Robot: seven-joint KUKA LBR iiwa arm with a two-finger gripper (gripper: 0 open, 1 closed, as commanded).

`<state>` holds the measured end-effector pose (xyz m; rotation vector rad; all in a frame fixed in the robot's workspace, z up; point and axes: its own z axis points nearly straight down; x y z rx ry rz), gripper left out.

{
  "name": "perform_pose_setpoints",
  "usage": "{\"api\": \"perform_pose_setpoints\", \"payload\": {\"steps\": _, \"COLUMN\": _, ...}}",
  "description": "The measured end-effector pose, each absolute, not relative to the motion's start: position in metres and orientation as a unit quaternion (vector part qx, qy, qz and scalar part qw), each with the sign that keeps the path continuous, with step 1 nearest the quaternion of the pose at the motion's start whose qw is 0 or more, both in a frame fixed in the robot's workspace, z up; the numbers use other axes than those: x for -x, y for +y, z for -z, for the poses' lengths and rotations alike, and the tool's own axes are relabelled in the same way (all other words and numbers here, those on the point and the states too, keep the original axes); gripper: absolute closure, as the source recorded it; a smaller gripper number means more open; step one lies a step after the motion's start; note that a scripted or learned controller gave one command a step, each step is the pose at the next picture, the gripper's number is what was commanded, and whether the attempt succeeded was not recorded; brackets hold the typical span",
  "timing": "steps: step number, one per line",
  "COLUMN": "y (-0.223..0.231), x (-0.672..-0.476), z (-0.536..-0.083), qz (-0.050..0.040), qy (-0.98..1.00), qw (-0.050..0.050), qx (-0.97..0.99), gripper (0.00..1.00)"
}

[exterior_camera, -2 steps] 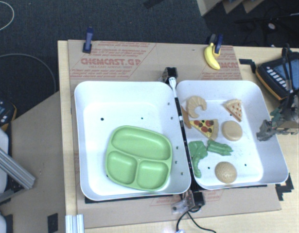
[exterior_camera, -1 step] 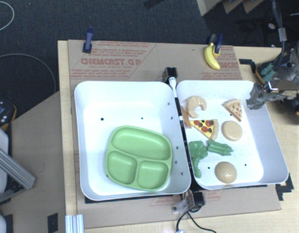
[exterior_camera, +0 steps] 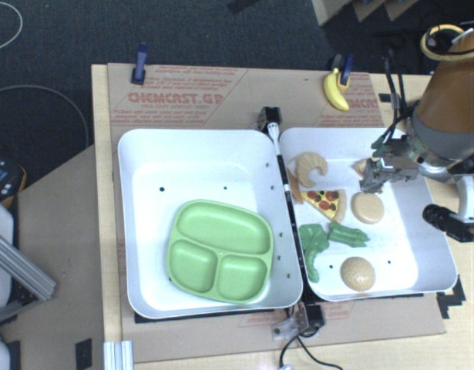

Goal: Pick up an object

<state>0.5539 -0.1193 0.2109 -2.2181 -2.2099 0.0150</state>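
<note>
Right bin (exterior_camera: 421, 230): croissant (exterior_camera: 309, 166), pizza slice (exterior_camera: 324, 201), green vegetable (exterior_camera: 323, 241), two round buns. Pincer (exterior_camera: 373, 177) above; finger state cannot be told.

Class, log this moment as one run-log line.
hand: over right bin | nearest: round cookie | grasp: unconfirmed | left bin: green tray

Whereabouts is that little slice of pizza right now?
The pizza slice lies in the right bin, close to its left wall, just below the croissant and above the green vegetable, with a round cookie to its right.
</note>
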Motion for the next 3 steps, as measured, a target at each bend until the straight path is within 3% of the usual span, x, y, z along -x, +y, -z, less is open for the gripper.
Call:
{"api": "perform_pose_setpoints", "payload": {"steps": 1, "y": -0.063, "x": -0.483, "z": -0.182, "qz": -0.0023, "qy": -0.708, "qw": 0.006, "qx": 0.706, "gripper": 1.00}}
{"api": "perform_pose_setpoints", "payload": {"steps": 2, "y": 0.002, "x": -0.480, "z": -0.246, "qz": 0.0025, "qy": -0.710, "qw": -0.002, "qx": 0.705, "gripper": 1.00}}
{"api": "perform_pose_setpoints", "payload": {"steps": 3, "y": 0.061, "x": -0.503, "z": -0.208, "qz": -0.0005, "qy": -0.710, "qw": 0.002, "qx": 0.705, "gripper": 1.00}}
